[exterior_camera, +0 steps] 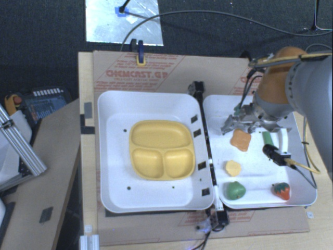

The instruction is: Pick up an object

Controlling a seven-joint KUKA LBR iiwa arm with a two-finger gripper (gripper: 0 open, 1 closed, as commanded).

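Claw: the grey two-finger gripper [240,126] sits in the right-hand bin, right of frame centre, low over the bin floor. Whether it is spread or pressed together I cannot tell from this slanted view.

Nearest thing: a flat orange piece with a wavy outline [241,139], probably plastic play food, lies directly below the claw tip in the frame, touching or almost touching it. Nothing can be seen pinched.

Handling: my judgement is that it is light, stiff and smooth, so it could skid on the slick white floor. Being thin, it is best taken across its narrower width with the claw pressed down near the floor.

Next out: a small green cylinder [267,138] lies just right of the orange piece, and a pale yellow rounded lump [233,167] lies below it.

Lower edge: a green rounded toy vegetable [235,190] and a red strawberry-like toy with a green top [281,190] sit near the bottom of the right white bin [218,104].

Arm: the grey arm with the orange band [299,85] comes in from the upper right.

Left: the left white bin [112,139] holds a yellow three-compartment tray [160,149], well apart from the claw.
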